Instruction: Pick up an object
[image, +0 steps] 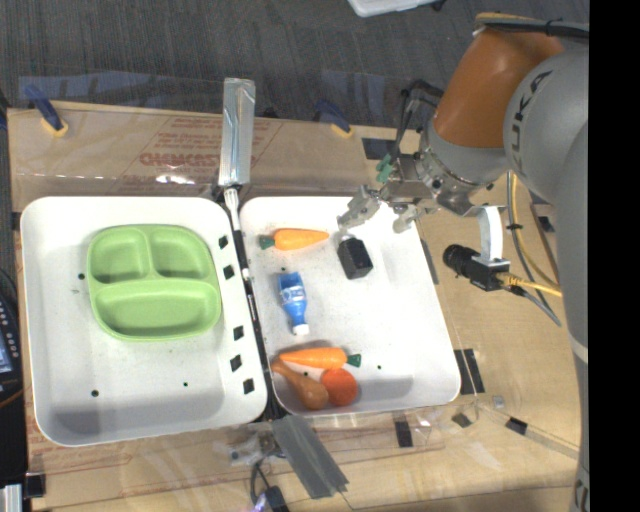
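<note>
Hovering over the right bin's (440, 330) far edge, the tool (380, 210) is hanging with fingers spread, pinching nothing. The black block (354, 257) is lying just below it toward the bin's middle, long axis running near-to-far, slightly tilted.

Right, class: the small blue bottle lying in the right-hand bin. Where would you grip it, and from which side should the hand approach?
Grip the blue bottle across its blue body, probably coming straight down from above. It lies flat on the floor of the right bin, white cap toward the near edge, so its long sides are exposed. Fingers should close across the narrow width. The carrots lie apart from it, leaving room on both sides.
</note>
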